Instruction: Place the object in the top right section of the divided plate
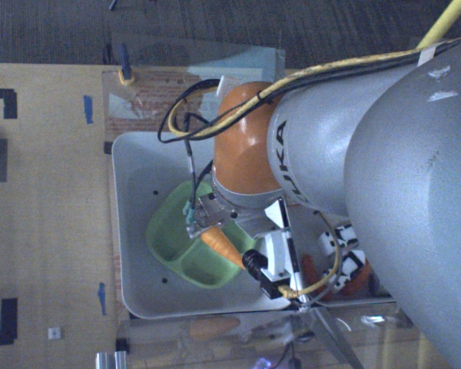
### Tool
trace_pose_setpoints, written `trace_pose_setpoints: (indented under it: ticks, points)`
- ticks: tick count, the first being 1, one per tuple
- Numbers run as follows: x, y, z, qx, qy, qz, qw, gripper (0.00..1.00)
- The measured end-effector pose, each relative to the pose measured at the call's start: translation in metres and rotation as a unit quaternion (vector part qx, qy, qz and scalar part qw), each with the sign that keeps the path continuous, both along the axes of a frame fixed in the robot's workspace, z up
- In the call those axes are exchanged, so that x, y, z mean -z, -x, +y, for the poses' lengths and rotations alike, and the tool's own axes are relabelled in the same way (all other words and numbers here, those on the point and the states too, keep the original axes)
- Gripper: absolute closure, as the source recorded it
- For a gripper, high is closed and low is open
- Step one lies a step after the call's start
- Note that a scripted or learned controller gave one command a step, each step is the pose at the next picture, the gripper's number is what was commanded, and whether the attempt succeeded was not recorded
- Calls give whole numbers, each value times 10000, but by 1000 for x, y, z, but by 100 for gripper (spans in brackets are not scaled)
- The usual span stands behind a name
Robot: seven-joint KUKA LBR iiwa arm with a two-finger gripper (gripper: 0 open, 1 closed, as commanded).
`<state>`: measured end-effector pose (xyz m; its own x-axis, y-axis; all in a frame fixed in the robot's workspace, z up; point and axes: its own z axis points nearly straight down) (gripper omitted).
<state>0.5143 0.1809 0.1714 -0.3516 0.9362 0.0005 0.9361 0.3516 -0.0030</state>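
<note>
the hand (202, 220) hung over the green divided plate (169, 233) in the white bin (134, 206). an orange carrot (219, 244) lay just beside the hand, over the plate's divider; whether the hand was open or closed could not be told.

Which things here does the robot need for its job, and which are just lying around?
For the job:
- green plate
- carrot, over the plate by the arm's wrist
- pincer

Just lying about:
- orange and white toy in the bin, right of the plate
- blue tape on the bench
- bin the plate sits in
</note>
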Motion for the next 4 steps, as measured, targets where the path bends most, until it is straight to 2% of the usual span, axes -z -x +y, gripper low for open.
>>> trace_pose_setpoints:
  ticks: [1,2,3,4]
  points:
    - [-50,35,28,-1221,-6,-19,9925,100]
    - [-59,35,-49,-1103,-3,-1,9939,100]
    - [-42,35,-33,-1959,-7,-1,9806,100]
    - [-42,35,-33,-1957,-7,-3,9807,0]
